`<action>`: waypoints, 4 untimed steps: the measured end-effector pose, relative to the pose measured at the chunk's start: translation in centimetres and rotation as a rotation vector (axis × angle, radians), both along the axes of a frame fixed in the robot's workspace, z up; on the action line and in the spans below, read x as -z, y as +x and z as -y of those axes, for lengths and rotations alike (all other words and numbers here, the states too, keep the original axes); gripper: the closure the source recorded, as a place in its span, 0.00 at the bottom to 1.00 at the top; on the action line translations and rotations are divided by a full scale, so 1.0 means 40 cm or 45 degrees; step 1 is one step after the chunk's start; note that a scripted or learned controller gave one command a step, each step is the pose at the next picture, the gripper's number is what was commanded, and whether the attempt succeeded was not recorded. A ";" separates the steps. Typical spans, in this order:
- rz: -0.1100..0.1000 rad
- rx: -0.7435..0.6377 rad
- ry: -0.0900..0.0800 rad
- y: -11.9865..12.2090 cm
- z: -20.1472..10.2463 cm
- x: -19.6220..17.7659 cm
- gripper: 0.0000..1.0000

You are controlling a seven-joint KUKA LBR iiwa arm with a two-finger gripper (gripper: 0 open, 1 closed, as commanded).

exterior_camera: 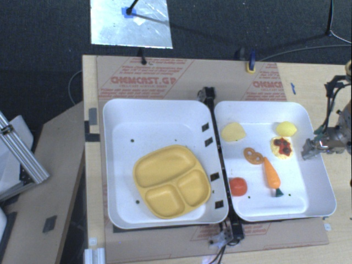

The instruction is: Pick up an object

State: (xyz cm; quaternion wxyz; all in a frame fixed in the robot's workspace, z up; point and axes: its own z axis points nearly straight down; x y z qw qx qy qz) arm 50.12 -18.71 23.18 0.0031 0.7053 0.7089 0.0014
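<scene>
Counter first: your left bin (118,147) holds a yellow divided tray (171,180). Your right bin (313,164) holds the carrot (271,175), tomato (238,186) and pretzel (253,156) (all lying loose). Your gripper (311,147) sits at that bin's right rim; whether its fingers are spread, you cannot tell.

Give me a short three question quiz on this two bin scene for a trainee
1. True or false: the yellow divided tray lies in the left bin.
2. Which item touches the carrot? A) pretzel B) tomato C) lemon
3. Fill in: the gripper sits at the right bin's ____ rim.

Key: 1 true; 2 A; 3 right.
</scene>
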 end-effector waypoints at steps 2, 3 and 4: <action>-0.004 -0.007 0.003 0.009 -0.134 -0.142 1.00; -0.005 -0.006 0.004 0.021 -0.277 -0.121 1.00; -0.006 -0.005 0.004 0.047 -0.379 -0.101 1.00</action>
